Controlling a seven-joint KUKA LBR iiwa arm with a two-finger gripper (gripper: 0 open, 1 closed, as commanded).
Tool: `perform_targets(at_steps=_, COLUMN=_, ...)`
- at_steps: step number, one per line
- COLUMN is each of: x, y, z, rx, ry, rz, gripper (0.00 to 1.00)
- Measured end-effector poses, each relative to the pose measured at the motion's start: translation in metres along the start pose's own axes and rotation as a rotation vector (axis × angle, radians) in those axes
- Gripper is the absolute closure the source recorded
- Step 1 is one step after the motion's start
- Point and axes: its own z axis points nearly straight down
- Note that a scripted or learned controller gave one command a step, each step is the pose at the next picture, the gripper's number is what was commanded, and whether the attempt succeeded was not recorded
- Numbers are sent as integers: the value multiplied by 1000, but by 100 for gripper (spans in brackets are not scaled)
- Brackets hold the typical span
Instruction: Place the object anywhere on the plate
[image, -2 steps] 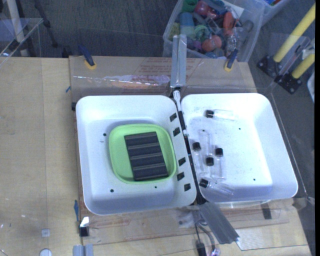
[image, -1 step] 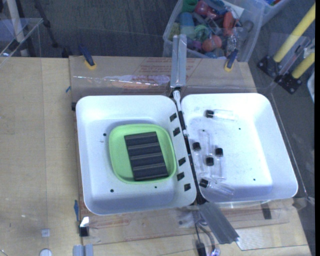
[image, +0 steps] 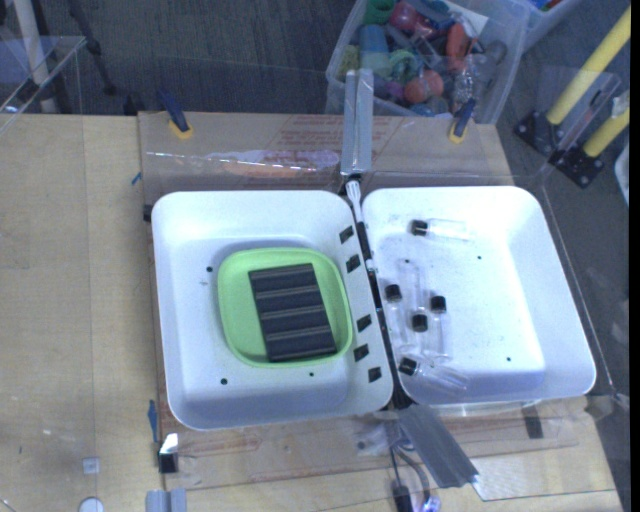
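Several small clear pieces with black caps (image: 437, 303) lie scattered in the right bin (image: 530, 290). Their see-through bodies nearly vanish against the white, so their shapes are hard to make out. I cannot tell whether the claw is open or closed. The object (image: 292, 313), a dark flat rectangular block with four raised ribs across it, lies slightly askew on the green plate (image: 233, 300). The plate sits in the left bin (image: 180, 300) on the counter (image: 70, 300).
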Motion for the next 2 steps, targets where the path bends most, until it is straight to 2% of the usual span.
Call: perform_targets(at_steps=2, x=2, y=2, z=0, rx=-2, ry=3, rz=133, gripper=0)
